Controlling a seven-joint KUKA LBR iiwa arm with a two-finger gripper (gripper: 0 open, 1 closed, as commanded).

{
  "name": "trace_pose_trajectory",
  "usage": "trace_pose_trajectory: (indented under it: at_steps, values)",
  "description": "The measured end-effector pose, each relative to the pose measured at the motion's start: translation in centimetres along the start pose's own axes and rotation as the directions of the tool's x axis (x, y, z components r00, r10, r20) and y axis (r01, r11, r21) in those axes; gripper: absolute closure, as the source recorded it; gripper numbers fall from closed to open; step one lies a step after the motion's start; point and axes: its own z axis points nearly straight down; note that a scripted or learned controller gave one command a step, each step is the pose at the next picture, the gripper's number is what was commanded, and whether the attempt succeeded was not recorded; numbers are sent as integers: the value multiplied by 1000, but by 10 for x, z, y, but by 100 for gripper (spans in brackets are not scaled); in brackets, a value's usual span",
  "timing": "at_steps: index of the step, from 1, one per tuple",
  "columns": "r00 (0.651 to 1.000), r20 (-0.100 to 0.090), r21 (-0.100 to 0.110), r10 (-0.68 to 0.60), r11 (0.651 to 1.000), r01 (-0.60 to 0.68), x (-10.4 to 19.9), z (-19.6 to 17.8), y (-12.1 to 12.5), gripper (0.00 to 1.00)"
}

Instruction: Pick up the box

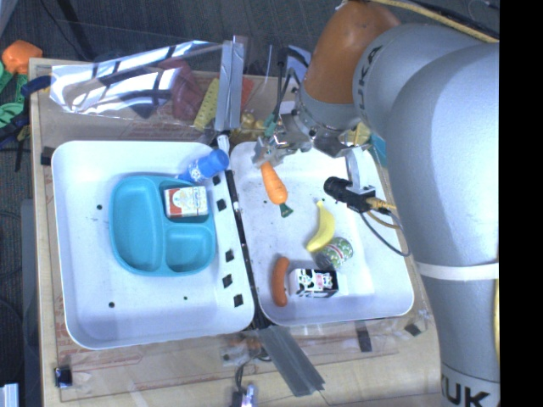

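Lying box (316,282) well apart from gripper (273,145).

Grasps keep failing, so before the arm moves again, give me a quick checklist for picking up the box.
1. Target unambiguous: not ok; small red-and-white box on blue divided plastic tray, black-and-white patterned carton in right white bin.
2. Claw above either box: not ok; it is near the orange carrot.
3. Red-and-white box top uncovered: ok.
4. Carton clear of neighbours: not ok; orange-brown sausage is right beside it.
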Motion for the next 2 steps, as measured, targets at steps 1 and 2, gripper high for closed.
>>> trace_pose_trajectory:
  at_steps: [1, 2]
  values:
    - [1000, 1, 1, -7, 1000, 7, 1, -9, 1, 100]
    - [1000, 1, 1, -8, 1000, 8, 2, -9, 1, 0]
